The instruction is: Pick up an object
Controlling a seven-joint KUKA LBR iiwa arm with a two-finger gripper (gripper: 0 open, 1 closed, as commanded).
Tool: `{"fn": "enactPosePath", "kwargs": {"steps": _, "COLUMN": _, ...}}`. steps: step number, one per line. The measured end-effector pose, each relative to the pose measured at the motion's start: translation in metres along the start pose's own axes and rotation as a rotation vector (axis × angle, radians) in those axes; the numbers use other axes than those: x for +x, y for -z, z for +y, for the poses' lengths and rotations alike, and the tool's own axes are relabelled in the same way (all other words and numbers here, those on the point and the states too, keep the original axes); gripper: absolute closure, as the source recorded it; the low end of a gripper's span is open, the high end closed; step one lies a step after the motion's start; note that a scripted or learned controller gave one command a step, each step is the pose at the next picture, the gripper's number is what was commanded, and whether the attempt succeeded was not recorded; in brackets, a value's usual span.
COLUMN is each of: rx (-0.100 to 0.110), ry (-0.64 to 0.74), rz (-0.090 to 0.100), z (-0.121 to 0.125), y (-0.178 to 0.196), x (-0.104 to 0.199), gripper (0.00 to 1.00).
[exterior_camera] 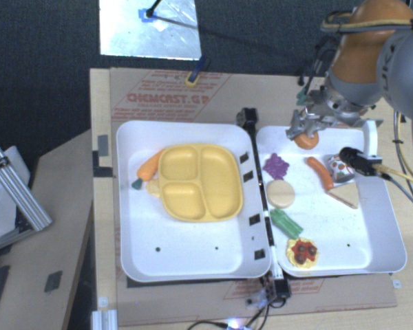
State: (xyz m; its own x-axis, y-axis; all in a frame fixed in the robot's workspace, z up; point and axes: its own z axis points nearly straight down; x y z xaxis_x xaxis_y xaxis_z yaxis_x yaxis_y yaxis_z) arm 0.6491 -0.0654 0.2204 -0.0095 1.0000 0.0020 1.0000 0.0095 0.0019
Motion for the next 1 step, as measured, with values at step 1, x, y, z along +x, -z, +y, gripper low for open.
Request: {"fn": "enactPosePath", "kwargs": {"steps": 1, "rx": -0.001, "ry": 0.0, "rz": 0.0, "z": 0.0154, "y": 0.0008, "x": 0.0573, "gripper": 1.0}}
